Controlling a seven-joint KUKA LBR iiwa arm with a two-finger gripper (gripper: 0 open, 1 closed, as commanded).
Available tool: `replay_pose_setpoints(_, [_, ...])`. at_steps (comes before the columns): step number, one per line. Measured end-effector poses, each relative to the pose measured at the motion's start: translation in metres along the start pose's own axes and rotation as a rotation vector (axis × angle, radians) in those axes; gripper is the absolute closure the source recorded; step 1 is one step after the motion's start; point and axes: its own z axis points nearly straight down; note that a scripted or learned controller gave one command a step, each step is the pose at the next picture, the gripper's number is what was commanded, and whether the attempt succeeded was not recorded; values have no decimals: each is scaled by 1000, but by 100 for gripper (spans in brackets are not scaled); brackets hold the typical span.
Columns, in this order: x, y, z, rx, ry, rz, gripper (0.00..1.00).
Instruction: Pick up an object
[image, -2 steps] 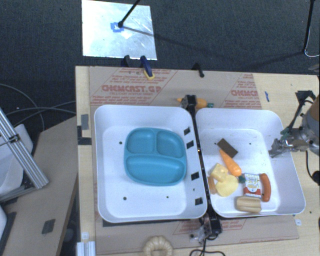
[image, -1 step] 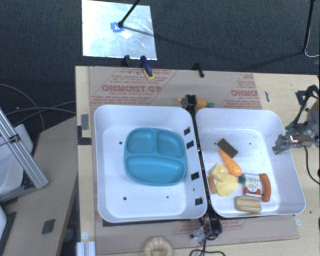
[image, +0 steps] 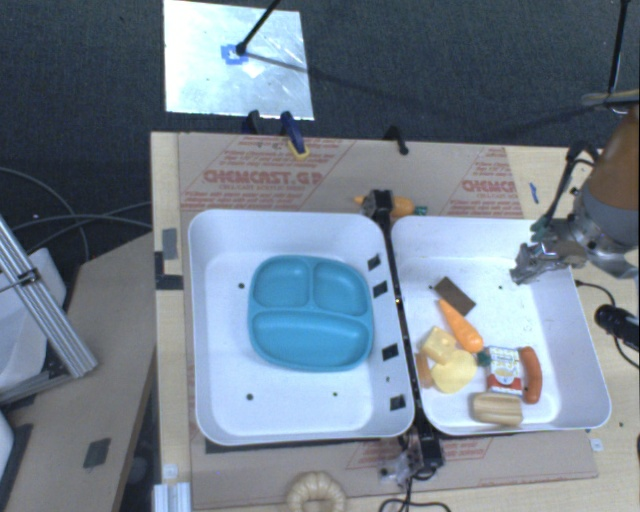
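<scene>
Hidden and cut-off parts of the scene

The arm is cut by the picture edge at 3 o'clock, and its gripper is too small and blurred to tell how the jaws stand. The label on the small packet cannot be read. A pale ring-shaped thing at 6 o'clock is cut by the bottom edge. A yellow thing is partly hidden behind the black clamp between the bins.

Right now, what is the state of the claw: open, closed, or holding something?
Claw: cannot be told whether it is open or closed; it is above the far right part of the right bin.
</scene>
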Motion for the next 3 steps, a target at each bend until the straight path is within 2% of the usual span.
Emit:
replay_pose_setpoints(1, [46,23,-9,0,1,0,100])
replay_pose_setpoints(2, [81,47,-2,1,-1,3,100])
replay_pose_setpoints(3, [137,73,9,2,1,0,100])
